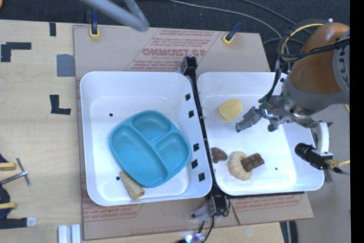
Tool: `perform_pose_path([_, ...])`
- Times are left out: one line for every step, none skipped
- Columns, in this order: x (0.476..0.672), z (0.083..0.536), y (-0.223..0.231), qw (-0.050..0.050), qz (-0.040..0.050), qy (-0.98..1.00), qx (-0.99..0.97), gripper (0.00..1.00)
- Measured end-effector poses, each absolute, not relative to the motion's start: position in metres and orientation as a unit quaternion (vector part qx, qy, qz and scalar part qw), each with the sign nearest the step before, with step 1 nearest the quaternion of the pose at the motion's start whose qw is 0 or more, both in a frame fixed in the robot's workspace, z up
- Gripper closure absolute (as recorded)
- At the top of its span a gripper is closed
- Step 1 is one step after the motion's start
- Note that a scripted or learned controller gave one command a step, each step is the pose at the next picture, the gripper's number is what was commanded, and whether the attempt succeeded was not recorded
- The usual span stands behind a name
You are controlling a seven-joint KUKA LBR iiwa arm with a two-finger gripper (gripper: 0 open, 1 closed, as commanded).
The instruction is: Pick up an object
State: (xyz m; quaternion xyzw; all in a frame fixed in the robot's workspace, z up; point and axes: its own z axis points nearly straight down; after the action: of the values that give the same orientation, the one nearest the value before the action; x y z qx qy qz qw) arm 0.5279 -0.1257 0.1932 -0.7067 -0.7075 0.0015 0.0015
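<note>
Behind the two bins, on the brown cardboard sheet (170,45) that is lying over the wooden surface (34,139), we are reading red print: "CHEMCAST GP" in large letters, with smaller lines above and below that are too fine for us to make out. Two yellow-tipped clamps are pinning that sheet at its far edge, one (94,28) on the left and one (230,36) on the right.

Counting the bins, we are seeing two. The left bin (94,88) is carrying one blue divided plate (150,147) with three compartments, and one tan cork-like piece (131,185) is lying just beside the plate's near edge. The right bin (307,182) is holding four loose things: one pale yellow lump (230,109) toward the far side, one small brown piece (218,153) close to the divider, one cream ring-shaped pastry (238,167), and one dark brown block (252,163) touching the pastry's right side.

Over the right bin, the gripper (259,120) is hanging from the grey arm with its orange band (318,54), and its jaws are standing spread apart with nothing between them. The yellow lump is sitting just to the left of the nearer fingertip (243,124), apart from it, and the other three pieces are lying nearer the bin's front edge, below the gripper.
</note>
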Motion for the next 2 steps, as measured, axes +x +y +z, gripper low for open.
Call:
perform_pose_path([0.528,0.131,-0.128,0.001,0.0012,-0.707,-0.707,0.00])
perform_pose_path([0.528,0.083,-0.127,0.000,0.0009,-0.708,-0.707,0.00])
